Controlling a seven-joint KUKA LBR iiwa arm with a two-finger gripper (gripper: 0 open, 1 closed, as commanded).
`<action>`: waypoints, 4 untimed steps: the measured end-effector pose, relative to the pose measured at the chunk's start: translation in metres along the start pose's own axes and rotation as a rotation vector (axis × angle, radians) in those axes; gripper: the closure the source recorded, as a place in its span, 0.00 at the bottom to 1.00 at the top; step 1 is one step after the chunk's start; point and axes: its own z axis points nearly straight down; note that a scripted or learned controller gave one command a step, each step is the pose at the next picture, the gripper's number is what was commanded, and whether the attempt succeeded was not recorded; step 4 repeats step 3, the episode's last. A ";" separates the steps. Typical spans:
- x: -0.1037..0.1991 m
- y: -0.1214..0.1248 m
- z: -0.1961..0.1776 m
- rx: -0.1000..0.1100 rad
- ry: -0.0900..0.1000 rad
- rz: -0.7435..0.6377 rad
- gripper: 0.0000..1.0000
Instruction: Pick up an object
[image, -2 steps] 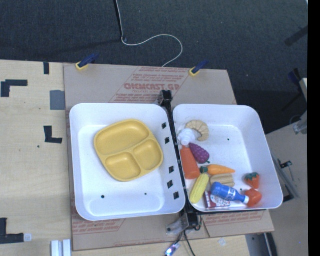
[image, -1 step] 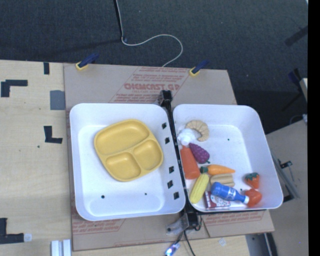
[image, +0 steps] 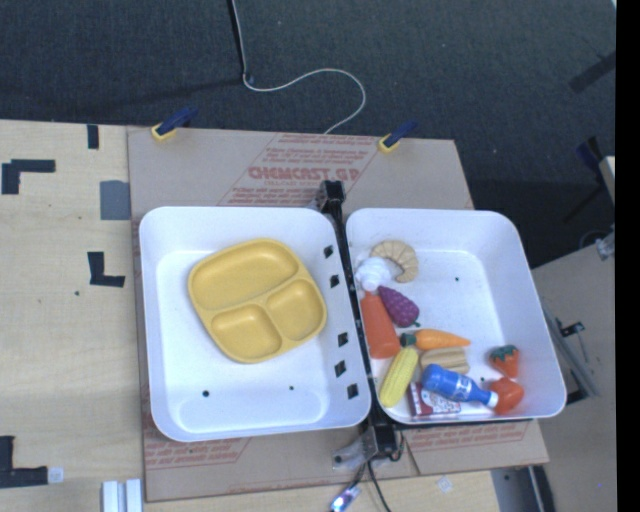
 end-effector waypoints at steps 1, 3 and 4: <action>0.000 0.000 0.010 -0.001 -0.001 0.000 1.00; 0.000 0.000 0.000 0.001 0.001 0.000 1.00; 0.000 0.000 0.000 0.001 0.001 0.000 1.00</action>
